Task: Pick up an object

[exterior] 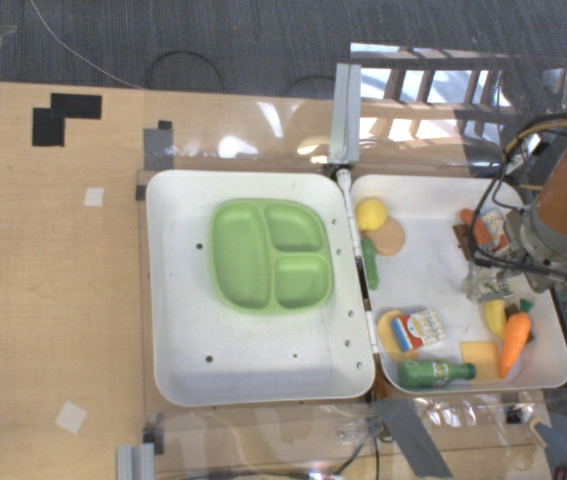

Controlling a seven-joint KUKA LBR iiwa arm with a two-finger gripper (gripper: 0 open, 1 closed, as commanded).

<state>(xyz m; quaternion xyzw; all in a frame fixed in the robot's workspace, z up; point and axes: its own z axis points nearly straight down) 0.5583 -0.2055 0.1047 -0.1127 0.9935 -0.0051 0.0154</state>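
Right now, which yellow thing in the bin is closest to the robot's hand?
The small yellow piece just left of the carrot, right below the gripper. The yellow ball sits far off by the divider, and the yellow block lies lower down.

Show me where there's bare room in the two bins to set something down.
Left bin: a bare white floor rings the green divided plate, widest along its near edge. Right bin: bare middle between tan disc and gripper; crowded along the near edge around green bottle and carrot.
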